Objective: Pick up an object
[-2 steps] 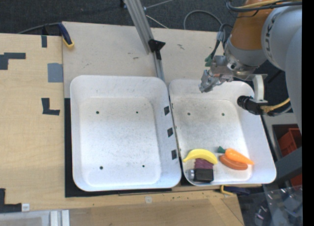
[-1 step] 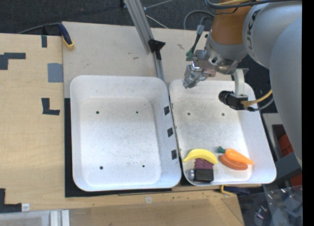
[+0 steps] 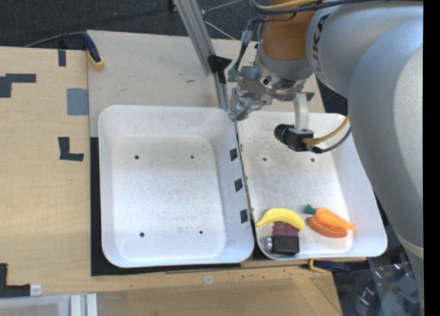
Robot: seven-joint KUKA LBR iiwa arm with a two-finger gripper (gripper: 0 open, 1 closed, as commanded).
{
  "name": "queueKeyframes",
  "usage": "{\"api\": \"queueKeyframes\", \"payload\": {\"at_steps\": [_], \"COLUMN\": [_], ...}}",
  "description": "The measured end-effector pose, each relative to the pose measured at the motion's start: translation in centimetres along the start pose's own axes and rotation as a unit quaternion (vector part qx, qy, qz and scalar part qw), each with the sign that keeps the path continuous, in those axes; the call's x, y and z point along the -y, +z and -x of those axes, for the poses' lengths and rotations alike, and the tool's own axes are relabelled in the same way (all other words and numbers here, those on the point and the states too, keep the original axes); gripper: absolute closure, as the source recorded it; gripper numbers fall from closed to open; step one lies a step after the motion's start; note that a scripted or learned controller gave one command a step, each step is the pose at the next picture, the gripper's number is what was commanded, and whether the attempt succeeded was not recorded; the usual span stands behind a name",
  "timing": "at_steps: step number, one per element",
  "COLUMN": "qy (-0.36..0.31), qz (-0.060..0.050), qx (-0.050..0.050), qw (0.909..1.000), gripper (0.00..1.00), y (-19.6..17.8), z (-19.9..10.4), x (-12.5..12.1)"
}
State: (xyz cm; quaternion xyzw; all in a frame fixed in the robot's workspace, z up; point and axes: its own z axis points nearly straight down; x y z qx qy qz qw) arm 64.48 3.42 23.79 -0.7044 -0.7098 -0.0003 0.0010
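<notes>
White plastic, speckled, two shallow bins side by side on a pale bench: left bin [image 3: 165, 184], right bin [image 3: 302, 177], rims touching along the middle. Grey arm [image 3: 371, 40] with orange band, in from the right, wrist above the far end of the shared rim. Gripper [image 3: 240, 108] low over the right bin's far left corner, just beside the divider; nothing visible between the fingers, and jaw spacing impossible to tell from this angle. Small black unit [image 3: 294, 136] hanging from the wrist over the right bin's floor, with a looping cable.

Objects gathered at the right bin's near edge, well apart from the gripper: yellow banana [image 3: 280, 218] curved over a dark purple piece [image 3: 282, 229], black block [image 3: 285, 244] just below, touching or nearly so. Orange carrot [image 3: 330, 223] with green tip beside them, toward the near right corner. Slanted metal pole [image 3: 196, 26] behind the bins. Blue and yellow clamp [image 3: 93, 50] at the bench's far left corner.
</notes>
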Motion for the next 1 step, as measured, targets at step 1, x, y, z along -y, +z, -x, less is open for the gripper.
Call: {"api": "queueKeyframes", "payload": {"at_steps": [1], "qy": [0.0], "qz": [0.0], "qx": [0.0], "qw": [1.0], "gripper": [1.0], "y": [0.96], "z": [-6.14], "x": [-1.52]}}
